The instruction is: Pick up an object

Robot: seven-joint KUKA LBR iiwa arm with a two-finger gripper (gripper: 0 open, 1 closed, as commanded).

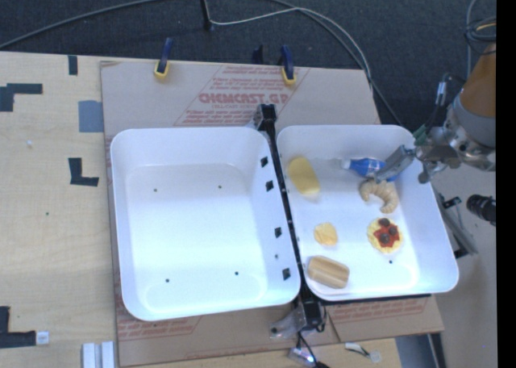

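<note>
Claw: the grey two-finger claw (401, 161) is hanging over the right bin's far right part; whether its fingers are apart or together cannot be told.
Nearest objects: a small blue-and-white tube-like object (364, 166) is lying just beside the claw tip; a pale beige curved pastry-shaped toy (380, 192) is lying just in front of it.
Right white shallow plastic bin (431, 233): also holding a yellow rounded block (303, 175), a small yellow flat piece (326, 235), a yellow disc with red topping (386, 235) and a tan bread-roll toy (328, 271).
Left white shallow plastic bin (193, 221): sitting beside it on the cardboard-covered desk (234, 100).
</note>
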